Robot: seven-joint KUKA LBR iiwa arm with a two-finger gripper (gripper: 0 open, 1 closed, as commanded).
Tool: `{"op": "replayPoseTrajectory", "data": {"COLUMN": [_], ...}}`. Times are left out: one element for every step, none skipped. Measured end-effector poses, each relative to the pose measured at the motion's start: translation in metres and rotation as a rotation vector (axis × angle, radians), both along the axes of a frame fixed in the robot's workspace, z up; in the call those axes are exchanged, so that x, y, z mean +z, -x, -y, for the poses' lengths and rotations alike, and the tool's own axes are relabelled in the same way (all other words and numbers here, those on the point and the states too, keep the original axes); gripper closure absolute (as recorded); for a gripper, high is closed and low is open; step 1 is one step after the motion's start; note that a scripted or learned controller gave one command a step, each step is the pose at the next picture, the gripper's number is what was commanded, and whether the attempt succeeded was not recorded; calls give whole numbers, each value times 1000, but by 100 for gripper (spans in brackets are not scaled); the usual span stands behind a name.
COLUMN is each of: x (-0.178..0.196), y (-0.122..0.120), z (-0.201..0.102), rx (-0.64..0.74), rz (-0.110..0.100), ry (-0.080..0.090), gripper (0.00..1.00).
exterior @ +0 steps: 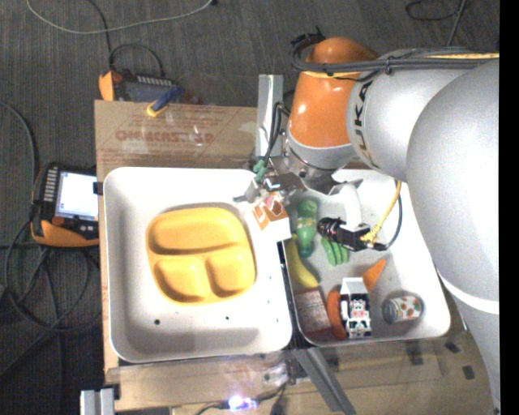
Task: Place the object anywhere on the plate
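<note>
camera view | jaws (272, 203) grip orange-white object (271, 210) | just right of yellow plate (202, 252)

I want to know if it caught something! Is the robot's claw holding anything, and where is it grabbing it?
It cannot be told. The claw hangs between the two bins, near the yellow plate, with a small orange and white thing just under it.

Bright overhead light, glare on the arm (454, 146) (soft focus throughout).

A robotics lab: loose cables (49, 20) on grey carpet (203, 49).
</note>
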State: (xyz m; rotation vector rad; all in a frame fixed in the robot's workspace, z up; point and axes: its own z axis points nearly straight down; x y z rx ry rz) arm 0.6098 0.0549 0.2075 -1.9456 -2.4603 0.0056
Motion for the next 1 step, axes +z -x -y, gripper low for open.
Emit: {"op": "replayPoseTrajectory", "data": {"x": [0], "y": [0], "z": [0], "rx": [0], "rz": [1], "ry": [-1], "gripper": [0]}}
